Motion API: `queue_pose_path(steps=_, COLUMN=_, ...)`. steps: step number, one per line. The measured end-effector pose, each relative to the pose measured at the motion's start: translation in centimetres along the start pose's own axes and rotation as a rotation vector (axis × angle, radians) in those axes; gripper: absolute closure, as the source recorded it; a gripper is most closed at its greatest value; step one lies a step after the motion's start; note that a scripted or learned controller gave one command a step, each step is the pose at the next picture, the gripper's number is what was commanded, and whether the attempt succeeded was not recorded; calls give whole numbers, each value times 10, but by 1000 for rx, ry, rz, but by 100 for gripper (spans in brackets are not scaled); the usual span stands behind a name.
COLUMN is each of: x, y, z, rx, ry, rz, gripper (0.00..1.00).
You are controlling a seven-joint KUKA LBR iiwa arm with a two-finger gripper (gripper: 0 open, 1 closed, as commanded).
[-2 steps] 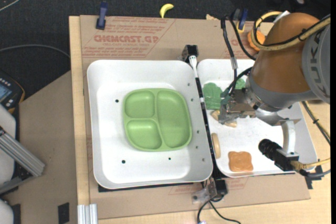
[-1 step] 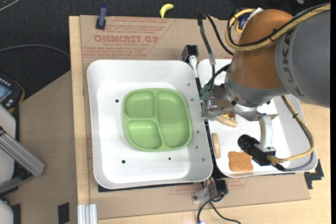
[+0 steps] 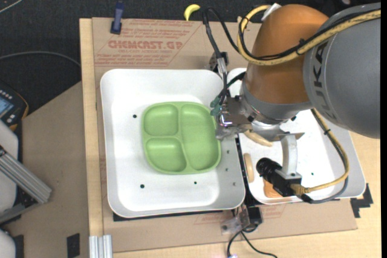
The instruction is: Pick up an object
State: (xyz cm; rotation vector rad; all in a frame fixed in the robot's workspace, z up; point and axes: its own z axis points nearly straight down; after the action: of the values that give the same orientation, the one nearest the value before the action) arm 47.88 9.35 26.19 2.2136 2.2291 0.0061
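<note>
A green divided plate (image 3: 180,137) lies flat in the middle of the left bin (image 3: 121,130). The grey and orange arm (image 3: 290,63) reaches over the right bin (image 3: 338,160) and covers most of it. What I see of the gripper (image 3: 225,116) is a metal part low at the wall between the two bins, beside the plate's right rim. A tan wooden piece (image 3: 248,167) and a small orange thing (image 3: 275,193) lie at the right bin's near left corner. Under the wrist a pale beige piece (image 3: 260,139) peeks out.
Both bins rest on a cardboard sheet (image 3: 145,42) with red print. A blue clip (image 3: 117,17) and a yellow thing (image 3: 191,9) sit at its far edge. Cables loop over the arm's orange band. White floor shows around the plate in the left bin.
</note>
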Motion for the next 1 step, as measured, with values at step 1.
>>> queue_pose_path(steps=1, x=8, y=2, z=-264, rx=-17, ry=3, rz=5, gripper=100)
